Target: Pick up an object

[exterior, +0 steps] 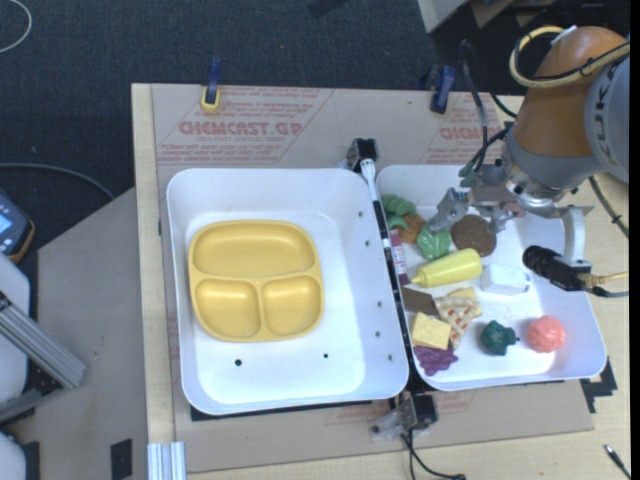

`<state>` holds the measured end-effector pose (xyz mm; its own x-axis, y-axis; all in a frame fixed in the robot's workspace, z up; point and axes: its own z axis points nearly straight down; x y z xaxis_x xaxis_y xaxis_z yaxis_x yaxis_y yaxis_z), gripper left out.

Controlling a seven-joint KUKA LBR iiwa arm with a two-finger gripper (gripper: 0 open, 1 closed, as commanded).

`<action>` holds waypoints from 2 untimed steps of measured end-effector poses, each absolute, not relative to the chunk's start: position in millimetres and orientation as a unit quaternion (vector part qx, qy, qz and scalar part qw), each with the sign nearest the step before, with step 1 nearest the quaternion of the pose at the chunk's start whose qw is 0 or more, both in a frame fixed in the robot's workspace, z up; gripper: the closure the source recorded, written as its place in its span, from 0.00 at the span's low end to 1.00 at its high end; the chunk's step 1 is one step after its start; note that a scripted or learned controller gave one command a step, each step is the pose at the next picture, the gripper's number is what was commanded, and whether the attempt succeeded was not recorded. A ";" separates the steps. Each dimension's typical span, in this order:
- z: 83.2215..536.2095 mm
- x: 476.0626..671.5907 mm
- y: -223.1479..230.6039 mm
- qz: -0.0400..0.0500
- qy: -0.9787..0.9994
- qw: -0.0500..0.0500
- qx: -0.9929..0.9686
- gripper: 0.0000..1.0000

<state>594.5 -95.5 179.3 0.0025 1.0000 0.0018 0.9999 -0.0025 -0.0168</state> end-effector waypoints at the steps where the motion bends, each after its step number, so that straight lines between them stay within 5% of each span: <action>1: 187.3 597.8 -95.4 0.000 -0.707 0.001 -0.707 0.00; 2: 144.4 595.1 -94.3 0.002 -0.707 0.003 -0.707 0.00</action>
